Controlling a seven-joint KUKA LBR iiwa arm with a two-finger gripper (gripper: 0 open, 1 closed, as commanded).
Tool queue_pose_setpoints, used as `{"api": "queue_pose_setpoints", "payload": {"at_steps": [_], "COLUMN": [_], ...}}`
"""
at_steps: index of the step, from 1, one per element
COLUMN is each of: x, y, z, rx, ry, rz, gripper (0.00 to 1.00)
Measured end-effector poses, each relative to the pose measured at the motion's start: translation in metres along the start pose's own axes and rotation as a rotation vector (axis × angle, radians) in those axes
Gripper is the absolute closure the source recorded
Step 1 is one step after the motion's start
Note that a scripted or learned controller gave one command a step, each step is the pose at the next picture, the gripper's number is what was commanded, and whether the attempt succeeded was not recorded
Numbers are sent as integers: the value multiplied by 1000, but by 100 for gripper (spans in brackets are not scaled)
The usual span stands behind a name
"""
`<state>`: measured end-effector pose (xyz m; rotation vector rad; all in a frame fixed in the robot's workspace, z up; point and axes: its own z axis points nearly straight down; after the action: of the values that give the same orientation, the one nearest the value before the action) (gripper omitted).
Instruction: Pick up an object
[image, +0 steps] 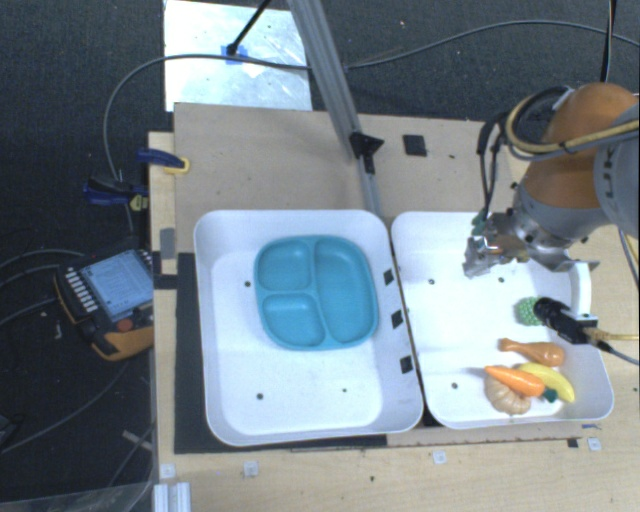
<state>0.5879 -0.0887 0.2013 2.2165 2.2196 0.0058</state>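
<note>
We're at the approach step: our gripper (487, 254) hovers over the right bin (440, 330), and honestly we cannot tell its state. The toy food pile (528, 378) sits at its 5 o'clock, crowding the rim. Next we swing there and drop; bare floor lies at 7 o'clock.

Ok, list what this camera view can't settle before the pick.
- Tool: small and in shadow under the arm, so its grip state is unreadable.
- Green toy: partly covered by a black part beside it; its shape is unclear.
- Toy food pile: pieces overlap in the right bin's corner; the tan piece underneath is partly hidden.
</note>
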Motion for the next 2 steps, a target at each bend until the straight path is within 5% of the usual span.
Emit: {"api": "queue_pose_setpoints", "payload": {"at_steps": [1, 2], "x": [0, 55], "y": [1, 2], "z": [-18, -11], "rx": [2, 5], "ry": [1, 2], "rz": [-2, -8], "gripper": [100, 100]}}
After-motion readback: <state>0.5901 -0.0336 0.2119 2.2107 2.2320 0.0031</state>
